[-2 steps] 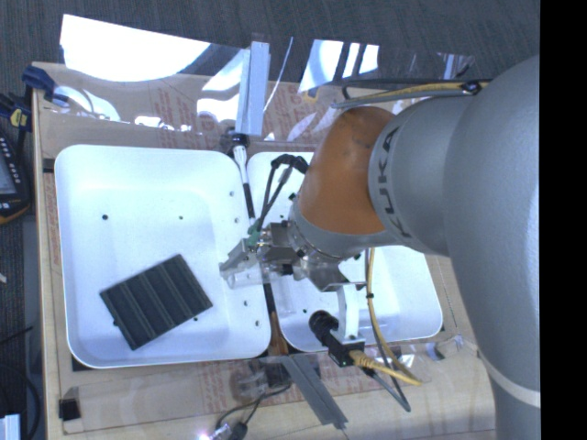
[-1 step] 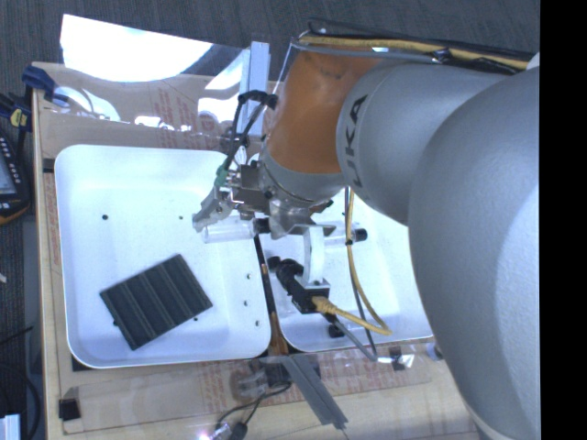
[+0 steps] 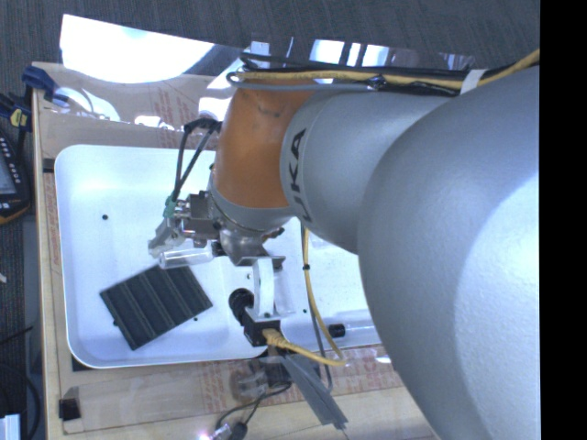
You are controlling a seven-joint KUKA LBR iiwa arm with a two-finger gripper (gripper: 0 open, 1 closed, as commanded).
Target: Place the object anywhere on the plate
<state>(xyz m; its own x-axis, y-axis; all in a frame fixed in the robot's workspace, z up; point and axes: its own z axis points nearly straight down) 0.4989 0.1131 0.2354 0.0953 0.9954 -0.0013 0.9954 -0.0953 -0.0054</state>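
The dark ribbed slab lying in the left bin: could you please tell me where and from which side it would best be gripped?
The dark ribbed slab lies flat and skewed in the white bin, so probably come from straight above and pinch across its shorter width, fingers turned to match its skew.

arm [image 3: 440,209] comes in from the right of the camera view, its big grey link covering most of the right half of the frame. orange band [image 3: 257,159] sits above the wrist, left of the grey link, with black "ka" lettering on the grey just beside it. wrist points down and to the left. below the orange band, a grey flange [image 3: 240,220], then a cluster of metal brackets and a translucent block on its left side. claw [image 3: 188,246] hangs at the lower left of the wrist; finger state not readable from this angle. black cables run up the left of the wrist, a yellow cable loops below it.
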